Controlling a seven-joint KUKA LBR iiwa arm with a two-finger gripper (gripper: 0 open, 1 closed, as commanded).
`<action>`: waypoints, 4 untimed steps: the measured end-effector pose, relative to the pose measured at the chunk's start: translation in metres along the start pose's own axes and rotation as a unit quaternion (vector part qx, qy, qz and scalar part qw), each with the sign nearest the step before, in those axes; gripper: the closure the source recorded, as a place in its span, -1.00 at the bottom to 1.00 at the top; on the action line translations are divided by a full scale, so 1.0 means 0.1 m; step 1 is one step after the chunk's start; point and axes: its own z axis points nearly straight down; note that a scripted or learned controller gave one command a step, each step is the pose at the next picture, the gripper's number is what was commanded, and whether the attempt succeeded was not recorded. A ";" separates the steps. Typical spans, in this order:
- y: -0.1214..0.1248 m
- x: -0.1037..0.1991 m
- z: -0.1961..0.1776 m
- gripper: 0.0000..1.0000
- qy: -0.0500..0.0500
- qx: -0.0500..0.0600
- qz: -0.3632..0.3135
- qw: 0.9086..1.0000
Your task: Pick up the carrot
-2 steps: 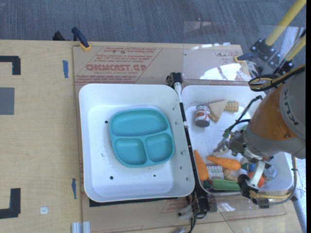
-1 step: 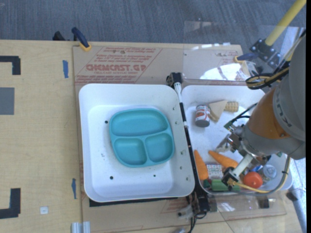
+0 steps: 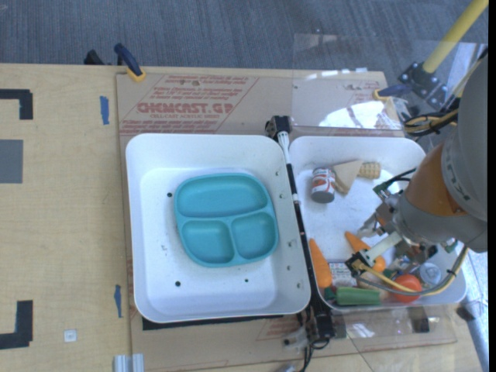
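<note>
The carrot (image 3: 318, 260) is a slim orange piece lying lengthwise against the left wall of the right bin (image 3: 341, 149), near its front. My gripper (image 3: 363, 258) reaches in from the right and sits low over the bin's front clutter, just to the right of the carrot. A small orange piece (image 3: 356, 241) shows right at the gripper's tip. What it is, I cannot make out. The carrot lies apart from the gripper, on the bin floor.
The right bin also holds a small can (image 3: 323, 184), a cream wedge (image 3: 346, 173), a waffle-like piece (image 3: 370, 168), a green stick (image 3: 358, 294) and a red round item (image 3: 408, 284). A teal divided plate (image 3: 226, 217) sits in the left bin (image 3: 147, 231).
</note>
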 end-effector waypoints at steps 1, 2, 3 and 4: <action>-0.20 0.04 0.02 -1.00 -0.008 0.002 0.062 0.998; -0.17 0.01 0.01 -1.00 -0.008 0.011 0.027 1.000; -0.21 0.04 0.02 -1.00 -0.009 0.004 0.060 0.998; -0.14 -0.02 0.01 -1.00 -0.008 0.016 -0.054 0.998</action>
